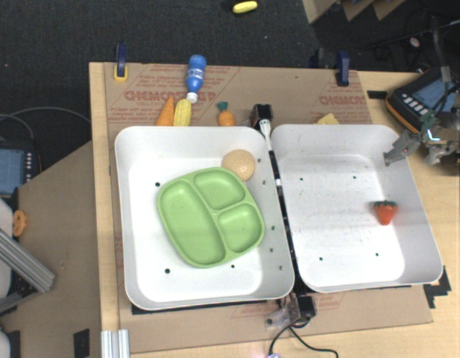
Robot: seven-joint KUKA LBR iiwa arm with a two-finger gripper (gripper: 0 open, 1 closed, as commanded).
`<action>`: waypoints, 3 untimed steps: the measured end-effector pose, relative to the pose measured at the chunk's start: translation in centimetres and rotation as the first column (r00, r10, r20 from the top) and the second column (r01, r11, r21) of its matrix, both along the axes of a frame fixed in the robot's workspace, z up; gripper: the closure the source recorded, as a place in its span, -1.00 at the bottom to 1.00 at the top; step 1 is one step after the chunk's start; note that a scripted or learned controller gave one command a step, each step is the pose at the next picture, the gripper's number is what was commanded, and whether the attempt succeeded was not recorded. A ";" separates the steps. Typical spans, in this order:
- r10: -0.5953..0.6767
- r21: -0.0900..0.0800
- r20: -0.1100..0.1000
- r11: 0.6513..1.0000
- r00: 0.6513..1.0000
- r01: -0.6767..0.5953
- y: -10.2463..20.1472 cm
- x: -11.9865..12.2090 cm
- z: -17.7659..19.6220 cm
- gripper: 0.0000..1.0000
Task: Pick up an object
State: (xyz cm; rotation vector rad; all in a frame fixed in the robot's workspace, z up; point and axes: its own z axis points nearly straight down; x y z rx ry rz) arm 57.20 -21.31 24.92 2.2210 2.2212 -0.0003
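Lying in right bin [341,263], strawberry [385,212], gripper [408,147] at rim

A blue bottle [196,74], corn [183,112] and small carrot [226,115] lie behind the left bin [136,222].

Arm enters at the right edge of the camera view, upper portion. Gripper [405,149] sits low at the far right, its grey fingers [397,154] angled leftward. Nothing observed between them. Finger spacing cannot be determined.
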 end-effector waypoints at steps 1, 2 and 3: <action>-0.004 0.009 -0.020 1.000 1.000 0.004 1.8 -8.4 -16.2 -1.00; 0.006 -0.001 0.005 1.000 1.000 -0.006 6.6 -1.5 -16.5 -1.00; 0.004 0.004 -0.003 1.000 1.000 -0.004 2.4 -0.6 -16.4 -1.00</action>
